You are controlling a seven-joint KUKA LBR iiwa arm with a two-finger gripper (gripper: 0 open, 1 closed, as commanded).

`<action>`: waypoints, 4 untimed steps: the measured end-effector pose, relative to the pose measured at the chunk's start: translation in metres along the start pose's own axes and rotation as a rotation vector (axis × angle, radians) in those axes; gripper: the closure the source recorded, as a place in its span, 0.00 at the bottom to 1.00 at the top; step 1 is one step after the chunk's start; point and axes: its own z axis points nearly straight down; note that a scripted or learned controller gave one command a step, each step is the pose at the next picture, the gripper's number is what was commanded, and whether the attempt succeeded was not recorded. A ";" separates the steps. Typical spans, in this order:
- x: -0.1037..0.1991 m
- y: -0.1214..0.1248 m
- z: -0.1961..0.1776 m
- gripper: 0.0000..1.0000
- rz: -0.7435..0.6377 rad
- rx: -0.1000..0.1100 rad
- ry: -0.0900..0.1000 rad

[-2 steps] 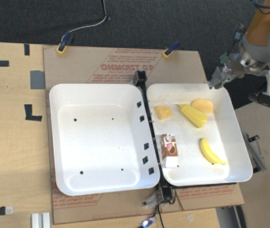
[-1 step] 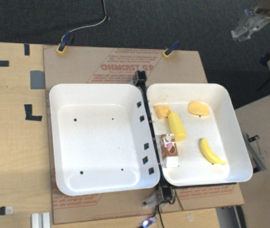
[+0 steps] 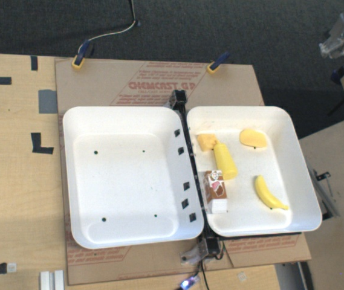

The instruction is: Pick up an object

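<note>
So, biggest stuff first: the left bin (image 3: pixel 69 162) sits well away from the gripper (image 3: pixel 335 39), which seems to be that pale blurry shape up in the far corner of the view. The right bin (image 3: pixel 295 139) is the nearer one to it, though there's a good gap between them, and it has all the pickable things.

Going down in size, farthest from the gripper and against the divider side are the yellow bottle (image 3: pixel 225 161) and the brown packet (image 3: pixel 215 186), which touch each other. The banana (image 3: pixel 269 193) lies on its own on the gripper's side of those, and the yellow lemon-shaped piece (image 3: pixel 253 138) is the closest item to it. A small tan block (image 3: pixel 206 141) touches the bottle's top.

Best bet is probably the banana or the lemon piece, since both have clear floor around them. Come straight down and straddle the banana across its narrow width.

The gripper is too blurry to tell how open it is, and nothing visible is in it or touching it.
</note>
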 end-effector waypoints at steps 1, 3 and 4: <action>0.050 -0.025 0.145 1.00 -0.003 0.021 0.005; 0.128 -0.053 0.003 1.00 -0.001 0.005 0.001; 0.125 -0.122 0.204 1.00 0.003 0.026 0.001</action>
